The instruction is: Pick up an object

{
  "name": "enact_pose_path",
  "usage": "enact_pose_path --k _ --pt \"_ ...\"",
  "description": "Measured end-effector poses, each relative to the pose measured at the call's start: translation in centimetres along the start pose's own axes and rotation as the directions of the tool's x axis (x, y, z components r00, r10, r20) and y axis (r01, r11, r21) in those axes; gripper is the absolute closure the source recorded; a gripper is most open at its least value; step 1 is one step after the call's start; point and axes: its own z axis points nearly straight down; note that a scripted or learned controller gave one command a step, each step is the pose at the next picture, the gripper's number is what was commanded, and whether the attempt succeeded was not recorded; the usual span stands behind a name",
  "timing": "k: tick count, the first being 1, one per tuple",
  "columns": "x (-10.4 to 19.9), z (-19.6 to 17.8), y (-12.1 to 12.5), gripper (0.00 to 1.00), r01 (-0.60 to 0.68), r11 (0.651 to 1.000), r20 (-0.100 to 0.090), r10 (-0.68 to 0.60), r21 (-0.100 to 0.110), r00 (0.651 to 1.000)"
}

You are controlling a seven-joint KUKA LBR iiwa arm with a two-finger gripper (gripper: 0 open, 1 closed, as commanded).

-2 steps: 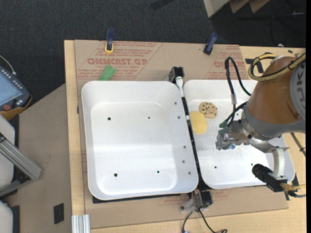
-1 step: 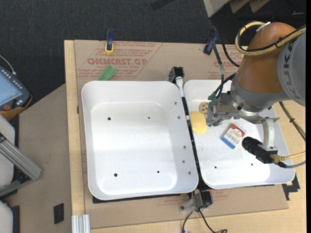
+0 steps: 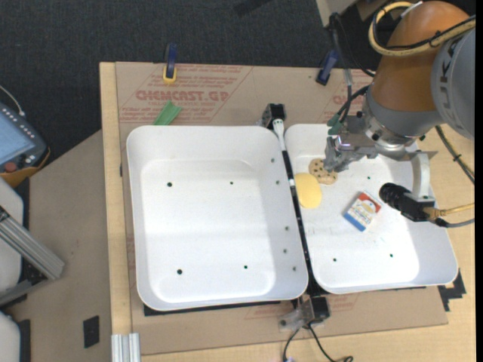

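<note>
The arm reaches in from the right, and its pincer hangs low over the far left part of the right bin, just above and beside a small round cookie with dark chips. Whether the pincer is apart or together cannot be told from this slanted view, since the wrist body hides its tips; nothing can be seen held in it. Just in front of the cookie lies a pale yellow, lemon-like object close against the wall shared with the left bin, and further right sits a small blue, white and red box, well clear of the other two. This looks like the approach step, with the pick not yet made and the cookie the likeliest target. The next move calls for a careful drop straight onto the cookie, centred so it lands between the tips, then a close and a lift. The cookie is flat and sits near the bin wall, so a shallow grasp could slip off or nudge the yellow object.
</note>
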Motion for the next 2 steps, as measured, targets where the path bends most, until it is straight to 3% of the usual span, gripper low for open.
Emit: enact_pose_path --k 1,2 --pt "0.8 -0.1 -3.2 1.00 -0.002 1.000 -0.003 0.002 0.011 1.000" --pt "7.0 -2.4 -1.2 1.00 0.006 1.000 -0.004 -0.006 0.001 1.000"
